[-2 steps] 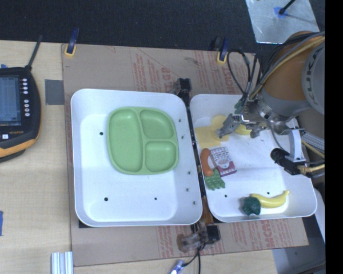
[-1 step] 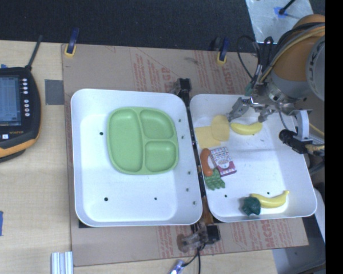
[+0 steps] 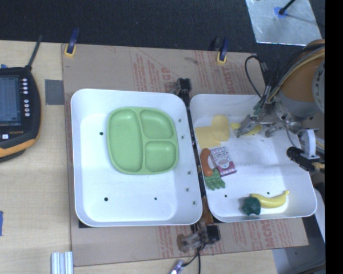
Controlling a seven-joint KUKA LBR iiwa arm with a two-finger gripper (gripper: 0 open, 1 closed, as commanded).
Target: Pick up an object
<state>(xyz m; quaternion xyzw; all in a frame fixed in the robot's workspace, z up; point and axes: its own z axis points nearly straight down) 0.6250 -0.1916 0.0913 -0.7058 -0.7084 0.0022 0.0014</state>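
Observation:
My gripper (image 3: 258, 127) is low over the back of the right bin (image 3: 300, 181), its two fingers spread open with nothing seen between them. Just left of it lies a pale yellow toy (image 3: 216, 130), whose yellow tip reaches close to the left finger. A pink and white packet (image 3: 222, 158) lies in the bin's middle left, beside an orange carrot with a green top (image 3: 206, 163). A yellow banana (image 3: 272, 200) and a dark green lump (image 3: 251, 206) rest at the front edge.
The left bin (image 3: 91, 193) holds a green divided plate (image 3: 143, 140). A tablet pendant (image 3: 8, 110) sits on the bench at far left. Black cables (image 3: 257, 76) run down to the wrist. Blue clamps (image 3: 220, 49) hold the cardboard at the back.

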